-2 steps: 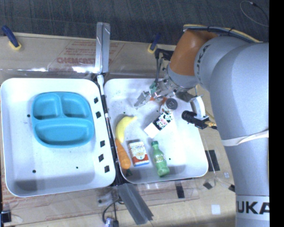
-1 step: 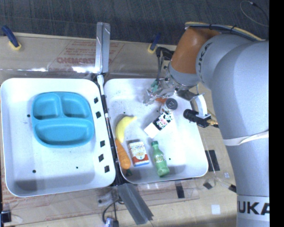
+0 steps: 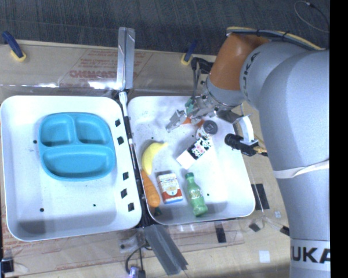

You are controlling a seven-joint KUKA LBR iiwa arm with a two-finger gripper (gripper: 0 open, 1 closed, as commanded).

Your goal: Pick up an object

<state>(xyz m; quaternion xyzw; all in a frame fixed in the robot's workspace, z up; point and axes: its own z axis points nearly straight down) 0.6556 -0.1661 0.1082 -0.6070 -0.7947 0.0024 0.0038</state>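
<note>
Over the right bin [image 3: 238, 204] the gripper [image 3: 185, 117] hangs low; whether it grips anything I cannot tell; pickable things — banana [image 3: 151, 155], green bottle [image 3: 195, 194], small carton [image 3: 169, 188] — lie clustered below; left bin's blue tray [image 3: 76, 145] sits apart.

You have a bench [image 3: 64, 68] under clear sheeting, carrying two white bins touching side by side. The left bin [image 3: 17, 172] holds a blue tray [image 3: 77, 145]. The right bin [image 3: 232, 184] holds the small items. Blue clamps [image 3: 14, 46] grip the bench's far edge.
</note>
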